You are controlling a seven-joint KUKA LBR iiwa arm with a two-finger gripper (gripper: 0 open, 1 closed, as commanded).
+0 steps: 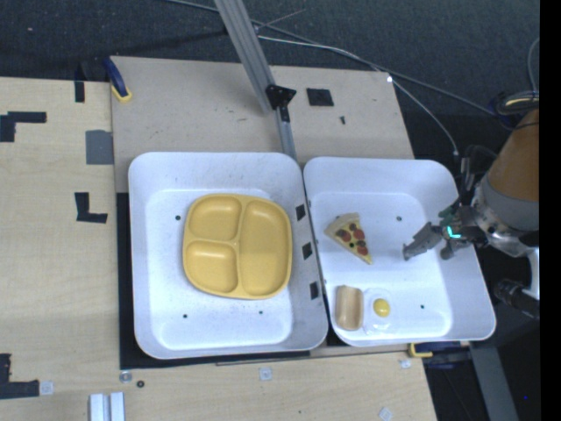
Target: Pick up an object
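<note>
2 white bins side by side on the bench: left bin (158, 235), right bin (412, 182). Left bin holds 1 item, a yellow divided plate (237, 245) w/ 3 compartments, lying flat near the bin's middle. Right bin holds 3 items: 1 toy pizza slice (349, 236) in the left-centre part, 1 tan bread-like piece (349, 307) near the front-left corner, 1 toy fried egg (379, 309) (yellow yolk on white) just beside the bread, on its right. The egg's white is hard to tell from the bin floor, so its outline is vague. Bread piece is blurry; exact kind unclear.

Arm comes in from the right; most of it is cut off at the frame edge, only the orange band and grey wrist show. Gripper (418, 247) reaches leftward and down at a slant over the right bin's right-centre part, w/ a small teal light on the body behind it. Its fingers (422, 241) are dark and read as one narrow tip, so jaws look close together w/ nothing between them. Tip is apart from the pizza slice, w/ bare bin floor between, and well apart from egg & bread. Whether the tip touches the floor, can't tell.
</note>
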